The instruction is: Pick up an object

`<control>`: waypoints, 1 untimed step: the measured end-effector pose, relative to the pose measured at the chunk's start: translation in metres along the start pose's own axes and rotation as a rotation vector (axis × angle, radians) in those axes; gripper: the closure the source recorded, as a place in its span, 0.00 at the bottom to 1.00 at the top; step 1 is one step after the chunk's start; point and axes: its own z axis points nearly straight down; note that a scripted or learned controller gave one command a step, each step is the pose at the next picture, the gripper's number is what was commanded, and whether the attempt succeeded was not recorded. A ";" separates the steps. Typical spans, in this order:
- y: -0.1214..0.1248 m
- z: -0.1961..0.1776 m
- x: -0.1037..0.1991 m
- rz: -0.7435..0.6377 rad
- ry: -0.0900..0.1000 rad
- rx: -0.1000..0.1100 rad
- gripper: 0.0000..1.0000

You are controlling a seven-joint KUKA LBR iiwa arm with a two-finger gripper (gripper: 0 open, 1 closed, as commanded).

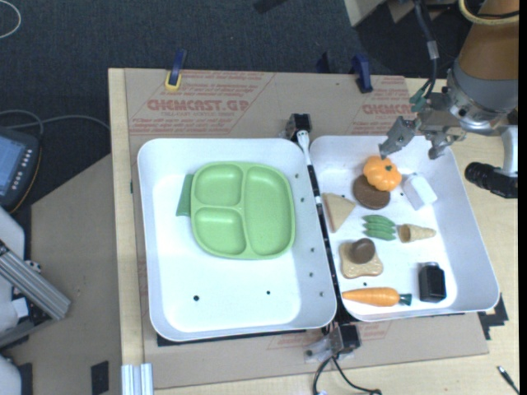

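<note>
While the arm reaches in from the right, its end effector hangs over the far edge of the right bin, fingers spread apart with nothing between them. One fingertip sits just above and beside the orange; the other finger points down near a small white block.

Inside the right bin, the orange rests against a dark brown disc. Left of them, by the bin's inner wall, lies a tan wedge. Nearer the middle are a green pod and, just right of it, a pale cone. Below those sits a brown-topped cookie. Along the near edge lies a carrot, and to its right a black box, apart from the others.

The left bin holds a green tray with three compartments, lying flat toward the far side.

Both bins sit side by side on a cardboard sheet on the bench, held by a yellow clamp and a blue clamp at the far edge.
</note>
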 end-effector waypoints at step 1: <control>0.002 -0.008 0.000 -0.002 -0.002 -0.014 0.00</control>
